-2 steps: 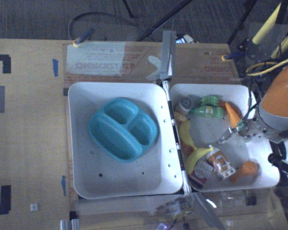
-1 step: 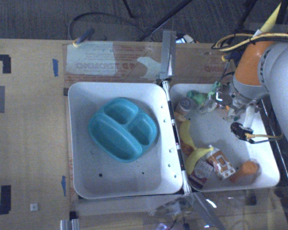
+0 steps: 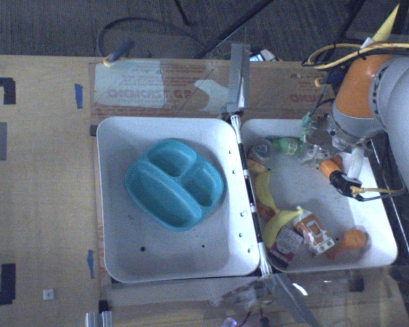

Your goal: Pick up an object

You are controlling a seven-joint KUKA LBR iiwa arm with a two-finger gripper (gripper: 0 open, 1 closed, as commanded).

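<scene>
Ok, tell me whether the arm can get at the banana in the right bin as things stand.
Probably yes. The banana lies against the right bin's left wall, its upper part uncovered, and the end effector is already over that bin; the wall may crowd a grasp.

A teal divided plate [image 3: 175, 182] lies in the left bin [image 3: 116, 244], blue tape [image 3: 78, 95] nearby

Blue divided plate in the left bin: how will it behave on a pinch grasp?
The blue divided plate looks like rigid moulded plastic, so probably stiff and light. It lies flat on the left bin floor, so its rounded rim may slip from fingers. Unlikely to roll.
</scene>
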